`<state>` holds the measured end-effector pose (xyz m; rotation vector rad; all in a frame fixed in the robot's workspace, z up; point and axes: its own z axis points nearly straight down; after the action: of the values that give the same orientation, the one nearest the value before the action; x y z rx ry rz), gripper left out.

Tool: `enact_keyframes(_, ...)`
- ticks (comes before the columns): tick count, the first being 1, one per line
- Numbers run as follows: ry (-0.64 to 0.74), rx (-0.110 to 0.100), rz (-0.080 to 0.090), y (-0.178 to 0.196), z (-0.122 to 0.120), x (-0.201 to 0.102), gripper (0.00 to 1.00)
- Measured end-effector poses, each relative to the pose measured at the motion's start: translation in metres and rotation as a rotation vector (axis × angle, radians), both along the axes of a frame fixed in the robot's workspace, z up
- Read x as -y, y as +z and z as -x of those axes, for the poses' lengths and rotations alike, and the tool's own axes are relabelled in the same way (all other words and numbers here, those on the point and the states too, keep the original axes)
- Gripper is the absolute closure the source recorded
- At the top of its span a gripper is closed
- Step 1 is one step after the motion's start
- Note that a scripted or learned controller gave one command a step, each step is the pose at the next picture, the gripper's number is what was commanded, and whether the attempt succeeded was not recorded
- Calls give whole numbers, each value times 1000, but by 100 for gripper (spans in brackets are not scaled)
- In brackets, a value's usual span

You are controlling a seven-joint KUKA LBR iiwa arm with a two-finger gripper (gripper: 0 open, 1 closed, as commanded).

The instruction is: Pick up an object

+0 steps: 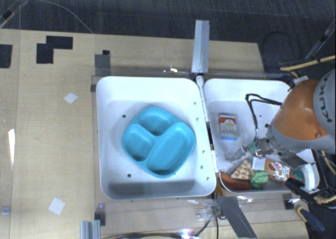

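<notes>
Hanging over the right bin [231, 96] — tool [255, 148] grip unclear; carton [227, 126] label unreadable.

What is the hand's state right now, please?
Hand: cannot be told; it hangs low over the right bin, near the toy food pile.

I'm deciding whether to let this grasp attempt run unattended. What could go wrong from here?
1. The toys in the right bin sit crowded together: the waffle, green piece and sausage touch, so the gripper may nudge or snag a neighbour.
2. That cluster lies close against the bin's front wall, leaving little room to descend.
3. A black cable loops near the small carton and might catch.
</notes>
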<state>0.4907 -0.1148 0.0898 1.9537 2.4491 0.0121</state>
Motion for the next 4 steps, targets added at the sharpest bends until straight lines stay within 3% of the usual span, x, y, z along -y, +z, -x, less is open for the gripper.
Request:
enact_keyframes(1, 312, -6, 3, 34, -56, -26, 0)
enact_keyframes(2, 296, 1, 5, 0, -66, -24, 0)
enact_keyframes(3, 385, -1, 5, -1, -121, -22, 0)
enact_keyframes(4, 391, 9, 9, 12, -124, -22, 100)
